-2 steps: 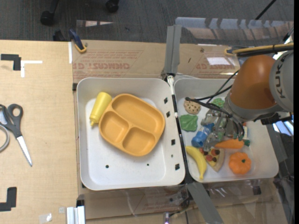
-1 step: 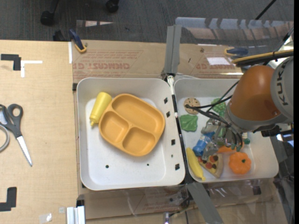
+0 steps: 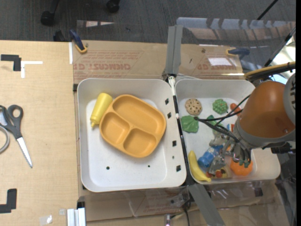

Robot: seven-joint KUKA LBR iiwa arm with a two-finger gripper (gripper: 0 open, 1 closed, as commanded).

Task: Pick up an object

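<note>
The right bin (image 3: 268, 171) holds a cookie (image 3: 193, 106), a green broccoli-like piece (image 3: 219, 106), a flat green leaf shape (image 3: 189, 124), a yellow banana (image 3: 196, 167), a blue object (image 3: 207, 159) and an orange fruit (image 3: 241, 168). My gripper (image 3: 220, 158) is low in this bin's front half, right beside the blue object and left of the orange fruit. The arm's orange band (image 3: 265, 109) covers the right part of the bin. Small red and yellow bits lie under the gripper, partly hidden.
The left bin (image 3: 89, 173) holds a yellow divided tray (image 3: 132, 125) and a yellow bottle (image 3: 100, 108) at its upper left. Scissors (image 3: 16, 131) lie on the wooden bench at far left. Cables run from the arm across the right bin.
</note>
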